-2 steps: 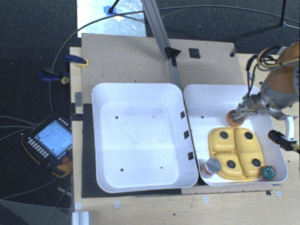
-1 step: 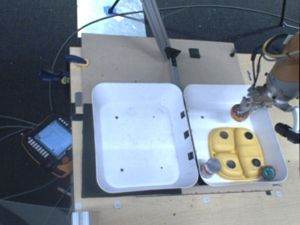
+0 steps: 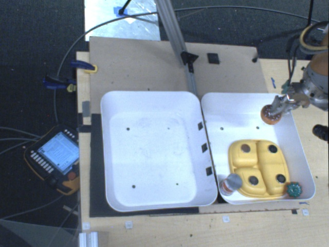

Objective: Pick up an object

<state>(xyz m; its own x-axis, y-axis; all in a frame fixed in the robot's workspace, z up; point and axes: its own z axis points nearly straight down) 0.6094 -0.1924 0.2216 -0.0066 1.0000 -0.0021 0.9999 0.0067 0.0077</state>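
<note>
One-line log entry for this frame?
gripper: above right bin's far edge, at small brown round object | grasp unconfirmed | yellow moulded plastic block, grey knob, teal ball: untouched

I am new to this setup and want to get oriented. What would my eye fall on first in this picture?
The large yellow block with dark round holes stands out most; it lies in the right bin, toward its near side. A small teal object sits at the yellow block's near right corner and a small grey one at its near left corner. At the bin's far right edge, the gripper is just above a round brown object.
</note>
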